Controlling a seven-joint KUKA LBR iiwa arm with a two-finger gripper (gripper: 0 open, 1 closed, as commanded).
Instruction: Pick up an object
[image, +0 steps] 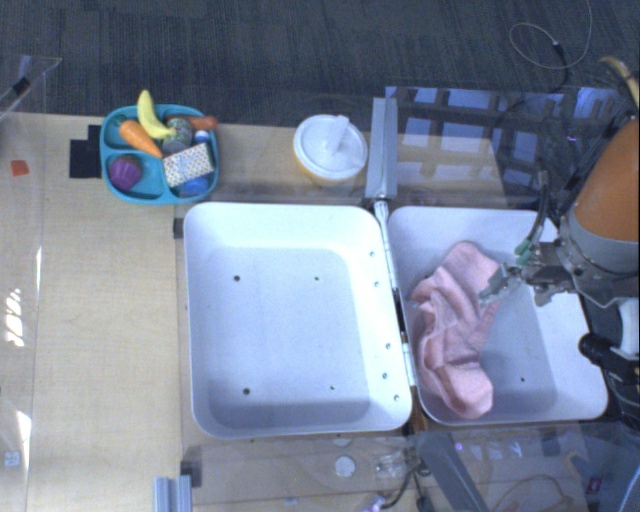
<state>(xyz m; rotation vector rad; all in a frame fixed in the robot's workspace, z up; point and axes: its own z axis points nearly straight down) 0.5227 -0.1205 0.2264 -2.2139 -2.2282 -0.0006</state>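
The pincer (497, 287) sits at the right of the frame, over the right bin (560, 400), with its thin metal fingers reaching leftward to the upper right edge of a crumpled pink cloth (455, 335). The tips are small and blend into the fabric, so I cannot tell whether they are parted or closed, nor whether any cloth lies between them. The arm (610, 215) comes in from the right edge, its orange band cut off by the frame, the grey wrist below it tilted down toward the bin; much of the arm lies outside the picture.

The pink cloth lies bunched along the left half of the right bin, running from near the bin's upper middle down to its lower left corner, and it hides part of the bin floor.

The left bin (290, 320) sits just beside the right one, their rims touching along the centre.

On the surface (90, 330) in the upper left is a blue divided tray (140, 190) holding toy food, a banana (151, 117) and a carrot (138, 137) among pieces too small to name. A white-lidded yellow container (331, 149) stands above the left bin's upper right corner.
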